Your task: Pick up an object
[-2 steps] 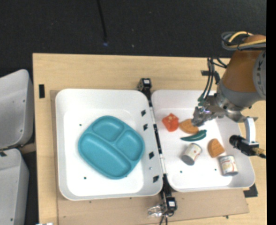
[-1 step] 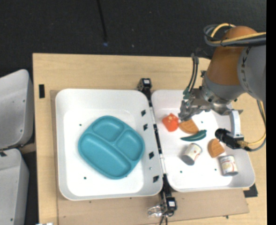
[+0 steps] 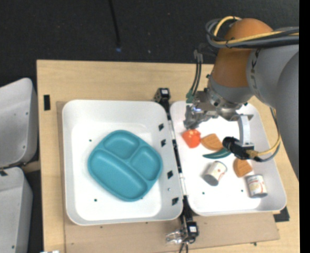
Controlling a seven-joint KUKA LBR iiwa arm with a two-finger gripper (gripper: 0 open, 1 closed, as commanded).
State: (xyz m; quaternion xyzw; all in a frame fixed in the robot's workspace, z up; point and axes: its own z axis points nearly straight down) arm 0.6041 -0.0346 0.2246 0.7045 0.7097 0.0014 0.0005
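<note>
Left bin [image 3: 70, 157]: a shallow white bin is seen on the left half of the wooden bench [image 3: 49, 78], bearing one item.
Teal plate [image 3: 124, 165]: a divided teal plate with three compartments is laid flat near the middle of the left bin, slightly turned.
Right bin [image 3: 270, 199]: a second white bin is set just beside the first, the two rims meeting at a line of black clips.
Gripper [image 3: 192, 121]: it is lowered over the upper left part of the right bin, directly above the orange-red object; whether it is spread or closed cannot be told, and nothing is seen held in it.
Orange-red object [image 3: 192, 137]: a small orange-red piece is lying on the bin floor just under the gripper tip, near the bin's left wall.
Tan piece [image 3: 211, 141]: a flat tan piece is placed just right of the orange-red object.
Green item [image 3: 216, 154]: a thin dark green item is lying below the tan piece.
Small cup [image 3: 214, 172]: a white and grey cup is tipped on its side near the bin's middle.
Second tan piece [image 3: 242, 167]: it is found right of the cup.
White container [image 3: 255, 185]: a small white container with a red label is lying toward the bin's lower right.
Arm [image 3: 239, 51]: the grey arm with its orange band is reaching in from the upper right.
</note>
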